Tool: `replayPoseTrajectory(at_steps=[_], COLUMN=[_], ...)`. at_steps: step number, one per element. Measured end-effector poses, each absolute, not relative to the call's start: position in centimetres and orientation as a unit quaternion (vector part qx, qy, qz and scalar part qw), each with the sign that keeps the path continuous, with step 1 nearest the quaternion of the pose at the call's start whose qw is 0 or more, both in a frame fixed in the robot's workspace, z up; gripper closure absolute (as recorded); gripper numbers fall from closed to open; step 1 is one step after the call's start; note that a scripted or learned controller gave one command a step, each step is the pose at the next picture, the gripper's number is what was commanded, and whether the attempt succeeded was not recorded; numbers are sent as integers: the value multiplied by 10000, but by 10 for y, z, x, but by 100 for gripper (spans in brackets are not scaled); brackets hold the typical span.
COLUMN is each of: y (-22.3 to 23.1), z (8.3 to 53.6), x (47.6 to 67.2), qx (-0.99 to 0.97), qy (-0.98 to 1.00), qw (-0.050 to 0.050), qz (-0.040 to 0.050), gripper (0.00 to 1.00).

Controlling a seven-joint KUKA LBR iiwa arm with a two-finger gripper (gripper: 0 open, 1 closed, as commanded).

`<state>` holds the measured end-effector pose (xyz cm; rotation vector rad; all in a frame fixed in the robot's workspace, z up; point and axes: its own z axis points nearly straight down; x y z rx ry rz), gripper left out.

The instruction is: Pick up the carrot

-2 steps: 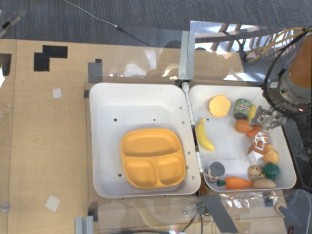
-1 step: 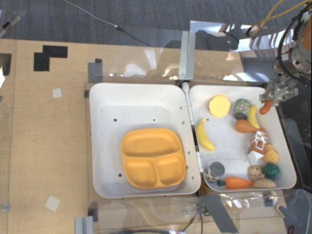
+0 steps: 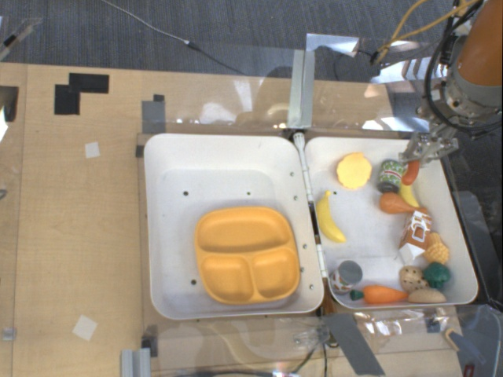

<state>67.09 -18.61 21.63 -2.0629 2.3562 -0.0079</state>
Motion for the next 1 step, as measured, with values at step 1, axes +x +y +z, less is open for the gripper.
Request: replayPoseTrajectory(at_steps=[1], y=[-175], z=[198], x=[671], qx=[-6065], qy=[7951], qw=[45], qz=[-21], gripper=[100])
